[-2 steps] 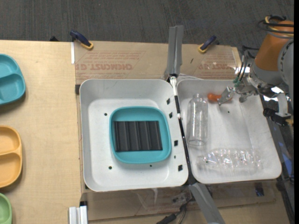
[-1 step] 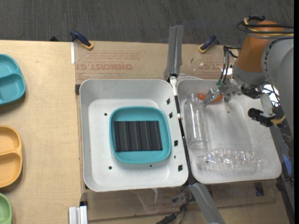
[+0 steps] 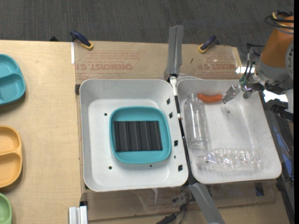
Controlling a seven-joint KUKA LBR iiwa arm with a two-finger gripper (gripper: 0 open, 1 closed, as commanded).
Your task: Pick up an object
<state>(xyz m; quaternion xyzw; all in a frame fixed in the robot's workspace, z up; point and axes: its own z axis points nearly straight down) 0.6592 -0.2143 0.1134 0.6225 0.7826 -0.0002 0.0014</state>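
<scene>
The right bin (image 3: 261,125) holds three things. A small orange sausage-shaped piece (image 3: 210,97) lies near its back wall. A clear plastic bottle (image 3: 195,120) lies lengthwise along its left side. A crushed clear bottle (image 3: 232,159) lies across its front. My gripper (image 3: 230,95) hangs low over the back right part of this bin, just right of the orange piece and apart from it. I see nothing in its grasp. The arm's orange band (image 3: 274,48) shows at the top right.
The left bin (image 3: 93,125) holds a teal tray with a dark ribbed insert (image 3: 138,135). Teal (image 3: 10,84), orange (image 3: 9,155) and green (image 3: 3,210) plates lie on the bench at far left. A grey divider post (image 3: 175,50) stands behind the bins.
</scene>
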